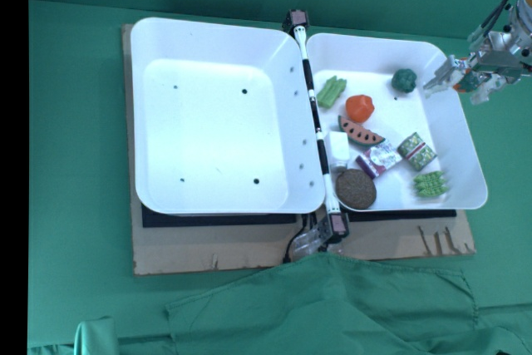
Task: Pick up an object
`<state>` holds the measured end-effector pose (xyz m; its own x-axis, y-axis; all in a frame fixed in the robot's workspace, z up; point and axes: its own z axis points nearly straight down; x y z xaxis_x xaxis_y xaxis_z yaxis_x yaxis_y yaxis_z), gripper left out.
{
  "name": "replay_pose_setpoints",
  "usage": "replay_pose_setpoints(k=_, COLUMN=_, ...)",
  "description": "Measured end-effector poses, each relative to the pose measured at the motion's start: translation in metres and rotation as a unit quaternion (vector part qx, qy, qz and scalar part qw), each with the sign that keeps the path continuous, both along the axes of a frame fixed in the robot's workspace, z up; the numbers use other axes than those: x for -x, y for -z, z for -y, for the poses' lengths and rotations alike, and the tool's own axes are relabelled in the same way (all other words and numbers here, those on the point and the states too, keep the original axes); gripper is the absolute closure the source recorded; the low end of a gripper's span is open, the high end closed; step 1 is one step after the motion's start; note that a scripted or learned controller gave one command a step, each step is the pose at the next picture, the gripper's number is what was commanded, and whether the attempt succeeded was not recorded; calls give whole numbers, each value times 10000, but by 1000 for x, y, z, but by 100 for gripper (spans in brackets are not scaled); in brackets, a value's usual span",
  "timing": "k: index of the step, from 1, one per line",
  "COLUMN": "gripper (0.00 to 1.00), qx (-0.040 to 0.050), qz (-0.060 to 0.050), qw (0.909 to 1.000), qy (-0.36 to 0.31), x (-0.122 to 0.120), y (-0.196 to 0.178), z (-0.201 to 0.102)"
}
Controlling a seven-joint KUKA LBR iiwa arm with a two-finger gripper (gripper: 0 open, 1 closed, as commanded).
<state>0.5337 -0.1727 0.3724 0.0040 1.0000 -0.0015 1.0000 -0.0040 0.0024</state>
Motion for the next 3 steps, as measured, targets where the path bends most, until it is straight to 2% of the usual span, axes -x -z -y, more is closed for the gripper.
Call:
replay_pose_setpoints(k=1, gripper=0, qx=0, qz=0, qw=10000, qy=0, x=0, y=0, z=0)
replay_pose_setpoints(k=2, gripper=0, qx=-2, qz=-18, qw=10000, qy=0, x=6, y=43, z=-3)
replay_pose_setpoints(k=3, gripper=0, qx=-2, qz=-19, qw=10000, qy=1, x=1, y=84, z=-3)
